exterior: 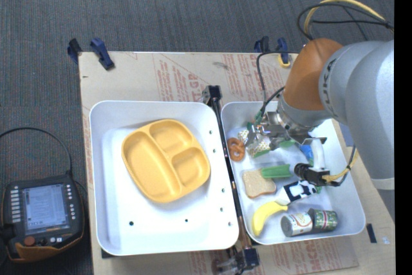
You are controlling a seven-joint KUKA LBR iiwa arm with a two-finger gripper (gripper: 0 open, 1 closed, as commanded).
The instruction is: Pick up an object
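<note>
Yellow plate (166,159) is seen in the left bin (103,138). In the right bin (351,193) are placed a pretzel (235,149), toast (258,183), a banana (264,216) and a can (308,221). The gripper (257,136) is lowered at the bin's far left, just beside the pretzel; its grip state cannot be told.

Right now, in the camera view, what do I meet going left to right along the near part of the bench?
Pendant → yellow tray in the left bin → banana → can in the right bin.
</note>
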